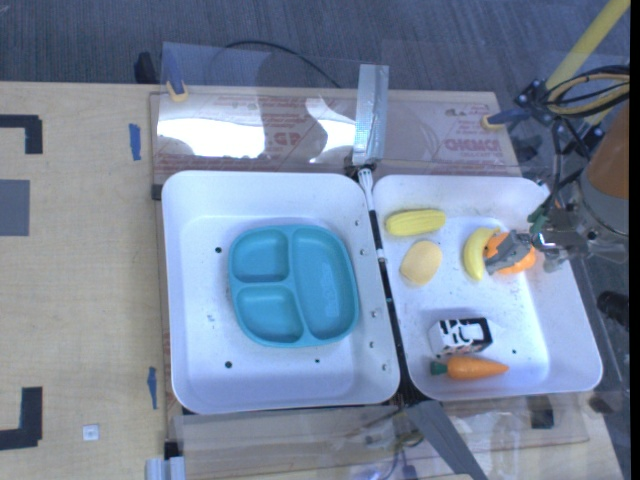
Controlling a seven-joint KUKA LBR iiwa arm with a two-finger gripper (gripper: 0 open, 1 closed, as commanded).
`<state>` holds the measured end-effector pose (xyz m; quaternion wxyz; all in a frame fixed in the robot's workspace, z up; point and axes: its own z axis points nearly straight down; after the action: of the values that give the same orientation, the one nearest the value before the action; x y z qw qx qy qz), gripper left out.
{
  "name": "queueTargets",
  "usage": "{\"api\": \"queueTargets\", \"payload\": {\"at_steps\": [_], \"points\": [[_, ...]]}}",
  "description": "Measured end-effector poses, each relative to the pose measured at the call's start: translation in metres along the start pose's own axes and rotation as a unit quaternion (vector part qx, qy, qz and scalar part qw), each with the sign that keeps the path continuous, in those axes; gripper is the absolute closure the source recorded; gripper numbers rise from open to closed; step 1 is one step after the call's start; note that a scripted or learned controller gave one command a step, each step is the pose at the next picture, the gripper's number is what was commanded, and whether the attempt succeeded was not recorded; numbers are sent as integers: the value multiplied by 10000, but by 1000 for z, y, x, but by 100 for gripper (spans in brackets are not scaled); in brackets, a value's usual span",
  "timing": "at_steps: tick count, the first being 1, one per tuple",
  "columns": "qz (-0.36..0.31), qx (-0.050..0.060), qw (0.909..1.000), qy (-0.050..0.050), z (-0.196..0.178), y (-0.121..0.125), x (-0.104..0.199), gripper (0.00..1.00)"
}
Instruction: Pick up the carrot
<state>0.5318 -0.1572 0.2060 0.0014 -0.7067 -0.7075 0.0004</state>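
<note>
The gripper (512, 251), at the right bin's (560, 368) three o'clock, pinches an orange object (508, 258) beside the banana (476, 253); the carrot (474, 368) lies at six o'clock, risking a wrong-item pick.

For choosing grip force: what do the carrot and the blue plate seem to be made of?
The carrot looks like moulded plastic, smooth and evenly orange with a green stub, probably a toy. The blue plate looks like hard matte plastic, with rounded moulded compartments.
</note>
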Motion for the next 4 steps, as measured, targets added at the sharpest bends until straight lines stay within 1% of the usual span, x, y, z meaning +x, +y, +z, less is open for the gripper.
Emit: {"api": "queueTargets", "payload": {"at_steps": [1,2,3,4], "points": [[1557,-21,9878,-11,-12,40,-47,0],[2066,16,9784,2,13,21,-21,0],[2728,28,9621,42,87,48,-47,0],[2429,23,9700,27,82,47,-48,0]]}}
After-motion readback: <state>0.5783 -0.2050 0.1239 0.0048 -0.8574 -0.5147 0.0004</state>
